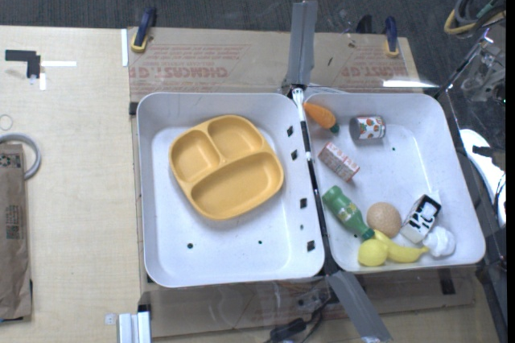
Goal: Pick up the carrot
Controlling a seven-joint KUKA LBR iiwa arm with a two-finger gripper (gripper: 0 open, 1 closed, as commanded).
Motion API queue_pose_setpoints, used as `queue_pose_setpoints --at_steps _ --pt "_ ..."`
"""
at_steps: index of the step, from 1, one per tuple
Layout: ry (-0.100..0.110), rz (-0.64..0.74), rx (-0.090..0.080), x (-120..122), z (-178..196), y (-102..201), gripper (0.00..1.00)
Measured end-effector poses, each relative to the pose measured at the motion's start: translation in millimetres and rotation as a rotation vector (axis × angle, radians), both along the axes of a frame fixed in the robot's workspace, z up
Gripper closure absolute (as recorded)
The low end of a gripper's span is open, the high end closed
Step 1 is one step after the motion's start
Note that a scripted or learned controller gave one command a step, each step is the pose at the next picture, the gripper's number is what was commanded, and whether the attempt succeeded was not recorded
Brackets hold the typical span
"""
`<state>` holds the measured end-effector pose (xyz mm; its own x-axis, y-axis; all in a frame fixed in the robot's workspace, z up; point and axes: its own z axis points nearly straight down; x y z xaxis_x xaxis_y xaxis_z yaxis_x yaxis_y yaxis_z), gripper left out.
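The carrot [320, 115] is orange with a green tip and lies in the far left corner of the right bin [455, 172], close against the wall shared with the left bin.
The right bin also holds a small can [368, 128], a pink carton [339, 161], a green bottle [345, 211], a tan ball [384, 217], a yellow lemon [372, 252], a banana [405, 254] and a black-and-white box [422, 216]. A yellow divided plate [226, 165] lies in the left bin [157, 196].
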<state>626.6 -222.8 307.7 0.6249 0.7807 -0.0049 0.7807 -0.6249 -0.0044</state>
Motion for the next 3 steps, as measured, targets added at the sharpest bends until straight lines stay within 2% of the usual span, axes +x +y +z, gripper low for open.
queue_pose_setpoints --at_steps 1,2,3 --pt "0.000 -0.273 -0.001 19 -43 18 1.00" --pt "-0.001 0.098 0.001 -18 -57 3 1.00" --pt "-0.001 0.024 0.001 1 -147 10 1.00"
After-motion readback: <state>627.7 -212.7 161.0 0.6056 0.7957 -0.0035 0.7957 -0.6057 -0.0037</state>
